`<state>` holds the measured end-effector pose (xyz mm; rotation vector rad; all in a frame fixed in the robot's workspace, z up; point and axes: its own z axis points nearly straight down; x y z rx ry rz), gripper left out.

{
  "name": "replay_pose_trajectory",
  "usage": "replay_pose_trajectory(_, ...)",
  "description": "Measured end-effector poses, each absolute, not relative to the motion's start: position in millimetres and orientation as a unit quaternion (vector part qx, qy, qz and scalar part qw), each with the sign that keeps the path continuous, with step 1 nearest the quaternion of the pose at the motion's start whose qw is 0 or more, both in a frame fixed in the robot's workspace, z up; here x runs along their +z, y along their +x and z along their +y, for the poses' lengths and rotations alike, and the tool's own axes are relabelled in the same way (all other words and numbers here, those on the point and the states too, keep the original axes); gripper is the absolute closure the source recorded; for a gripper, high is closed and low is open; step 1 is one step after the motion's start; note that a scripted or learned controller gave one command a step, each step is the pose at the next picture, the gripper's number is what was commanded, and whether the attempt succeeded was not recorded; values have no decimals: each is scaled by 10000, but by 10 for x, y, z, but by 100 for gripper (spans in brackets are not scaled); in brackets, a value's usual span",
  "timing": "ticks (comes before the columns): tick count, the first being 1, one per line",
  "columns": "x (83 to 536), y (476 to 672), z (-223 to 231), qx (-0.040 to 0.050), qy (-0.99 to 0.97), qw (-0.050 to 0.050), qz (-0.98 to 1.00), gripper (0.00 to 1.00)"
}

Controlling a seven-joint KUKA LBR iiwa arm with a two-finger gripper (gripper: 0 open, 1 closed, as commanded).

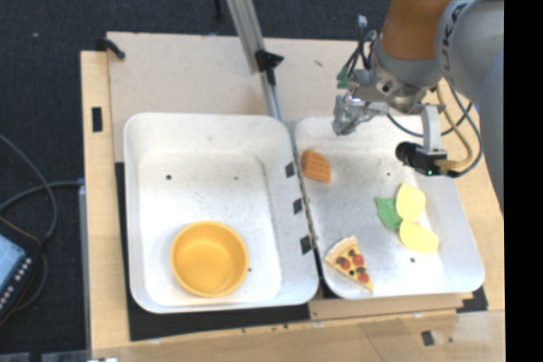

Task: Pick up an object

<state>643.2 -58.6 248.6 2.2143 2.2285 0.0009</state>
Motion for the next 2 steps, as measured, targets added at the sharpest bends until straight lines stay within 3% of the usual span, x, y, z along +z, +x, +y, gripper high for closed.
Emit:
replay_pose_trajectory(1,2420,6468,10,2,7047,-6,7095,100)
replay_pose_trajectory(2,2482,6354,527,3,7057,-8,7085,100)
